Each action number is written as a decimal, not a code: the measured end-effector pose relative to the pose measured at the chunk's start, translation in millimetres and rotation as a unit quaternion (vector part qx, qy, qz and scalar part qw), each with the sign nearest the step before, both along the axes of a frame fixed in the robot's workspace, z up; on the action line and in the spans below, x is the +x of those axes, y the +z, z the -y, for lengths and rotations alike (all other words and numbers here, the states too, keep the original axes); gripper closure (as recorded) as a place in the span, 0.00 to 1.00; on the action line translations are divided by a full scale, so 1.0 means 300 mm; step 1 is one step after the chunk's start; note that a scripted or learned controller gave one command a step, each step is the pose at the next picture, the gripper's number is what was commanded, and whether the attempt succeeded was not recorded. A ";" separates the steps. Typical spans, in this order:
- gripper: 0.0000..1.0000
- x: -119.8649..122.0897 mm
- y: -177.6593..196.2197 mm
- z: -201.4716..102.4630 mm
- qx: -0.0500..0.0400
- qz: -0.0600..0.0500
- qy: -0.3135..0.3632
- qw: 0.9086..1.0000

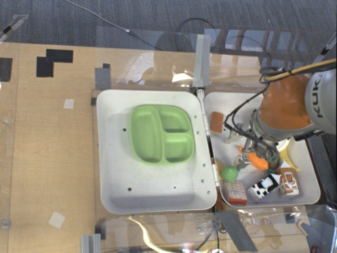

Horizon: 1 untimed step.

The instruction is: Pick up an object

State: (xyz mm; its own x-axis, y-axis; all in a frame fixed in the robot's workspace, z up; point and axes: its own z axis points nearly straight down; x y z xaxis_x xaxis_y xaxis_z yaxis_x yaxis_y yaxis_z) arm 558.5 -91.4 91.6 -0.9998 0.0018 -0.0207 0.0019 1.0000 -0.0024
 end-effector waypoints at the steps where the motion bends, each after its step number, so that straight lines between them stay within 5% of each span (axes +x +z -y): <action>1: 1.00 0.020 0.052 -0.002 -0.001 0.010 0.002 1.000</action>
